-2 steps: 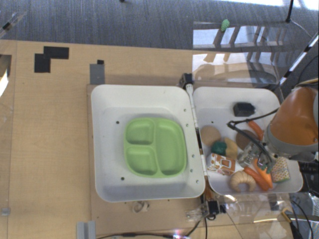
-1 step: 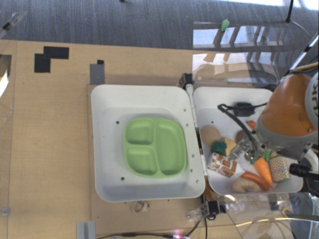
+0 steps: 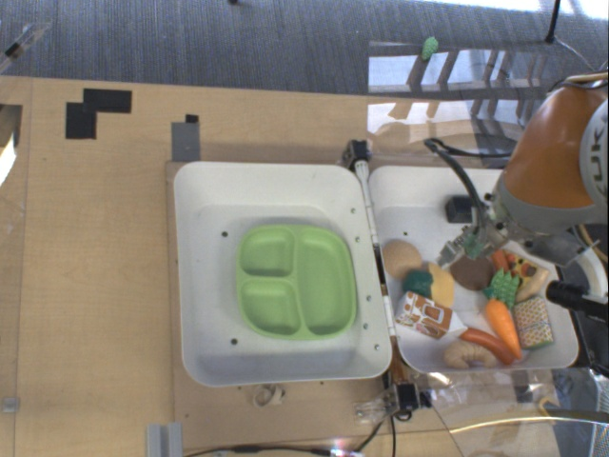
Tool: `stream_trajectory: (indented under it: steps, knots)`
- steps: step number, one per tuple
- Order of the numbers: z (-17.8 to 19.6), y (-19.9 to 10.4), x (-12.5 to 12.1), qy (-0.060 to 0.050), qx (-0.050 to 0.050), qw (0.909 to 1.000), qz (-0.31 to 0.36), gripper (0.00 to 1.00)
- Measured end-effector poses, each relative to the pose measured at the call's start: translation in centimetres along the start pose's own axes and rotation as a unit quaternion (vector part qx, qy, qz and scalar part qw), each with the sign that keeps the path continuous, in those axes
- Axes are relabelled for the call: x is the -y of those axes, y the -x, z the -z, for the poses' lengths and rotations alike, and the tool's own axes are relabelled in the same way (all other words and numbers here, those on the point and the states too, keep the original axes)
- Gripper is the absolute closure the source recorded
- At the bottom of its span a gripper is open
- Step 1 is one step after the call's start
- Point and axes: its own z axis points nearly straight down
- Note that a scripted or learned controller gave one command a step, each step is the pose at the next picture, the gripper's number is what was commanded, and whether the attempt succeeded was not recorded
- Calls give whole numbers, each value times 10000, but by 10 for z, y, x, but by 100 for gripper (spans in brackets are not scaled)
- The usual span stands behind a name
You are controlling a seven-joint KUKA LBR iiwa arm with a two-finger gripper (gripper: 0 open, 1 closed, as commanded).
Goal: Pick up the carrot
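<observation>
Gripper (image 3: 468,246) hovering over right bin (image 3: 419,198).
Carrot (image 3: 502,322) is lying just below-right of it, apart; finger state apparently cannot be determined.

The hand (image 3: 466,246) hovers over the right bin (image 3: 419,198), near the carrot (image 3: 502,324).

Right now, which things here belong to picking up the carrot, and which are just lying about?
Job:
carrot, in the right bin
gripper, above that bin's toys, up and left of the carrot

Lying about:
green plate in the left bin
broccoli
sausage
brown round piece
waffle block
</observation>
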Motion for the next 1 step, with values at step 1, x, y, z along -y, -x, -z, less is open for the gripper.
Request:
stream_trajectory:
  steps: [1]
  knots:
    - [0, 0, 0, -5, 0, 10000, -1, 0]
